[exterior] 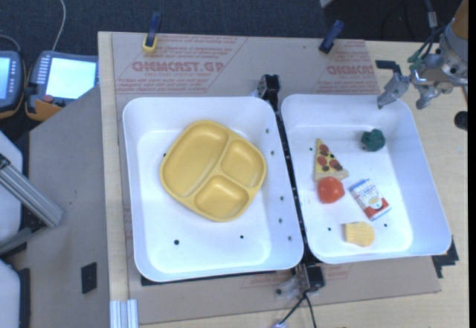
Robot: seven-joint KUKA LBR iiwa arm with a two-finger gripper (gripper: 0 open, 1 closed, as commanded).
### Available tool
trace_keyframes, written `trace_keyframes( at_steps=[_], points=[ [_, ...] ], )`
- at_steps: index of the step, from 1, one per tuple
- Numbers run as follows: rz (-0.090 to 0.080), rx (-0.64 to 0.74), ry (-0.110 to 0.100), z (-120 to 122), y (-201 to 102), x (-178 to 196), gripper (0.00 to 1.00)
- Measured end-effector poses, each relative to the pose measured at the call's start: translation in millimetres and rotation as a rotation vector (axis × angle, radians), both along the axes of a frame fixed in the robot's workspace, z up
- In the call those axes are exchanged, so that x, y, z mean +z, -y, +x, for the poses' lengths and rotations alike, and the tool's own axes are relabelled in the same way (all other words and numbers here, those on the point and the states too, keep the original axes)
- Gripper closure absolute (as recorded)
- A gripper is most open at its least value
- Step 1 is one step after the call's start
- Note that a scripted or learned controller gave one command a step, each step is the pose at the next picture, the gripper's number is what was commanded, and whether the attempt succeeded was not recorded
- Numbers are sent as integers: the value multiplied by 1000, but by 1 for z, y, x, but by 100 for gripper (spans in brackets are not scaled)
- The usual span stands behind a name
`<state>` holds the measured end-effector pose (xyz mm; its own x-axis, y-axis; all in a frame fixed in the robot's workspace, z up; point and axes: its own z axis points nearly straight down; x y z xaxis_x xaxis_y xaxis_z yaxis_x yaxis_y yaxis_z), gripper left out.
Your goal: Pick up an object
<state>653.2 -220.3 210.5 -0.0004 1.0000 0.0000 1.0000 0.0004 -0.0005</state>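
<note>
The right bin holds a dark green lump, a pizza slice toy, a red tomato-like ball, a small red, white and blue carton and a yellow cheese-like piece. My gripper hangs above the bin's far right corner, up and to the right of the green lump. Its fingers are spread apart with nothing between them.
The left bin bears a yellow divided plate. Black clips sit between the bins at the far edge and near edge. A blue clamp and a yellow-blue clamp hold the cardboard at the back.
</note>
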Motion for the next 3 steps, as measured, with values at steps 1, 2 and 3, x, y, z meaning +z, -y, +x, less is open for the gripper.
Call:
trace_keyframes(
  at_steps=[1, 2, 3],
  points=[
    [0, 0, -2, 1, 2, -42, 0],
    [1, 0, -4, -9, 1, -90, 0],
    [7, 3, -1, -7, -4, -126, 0]
  ],
)
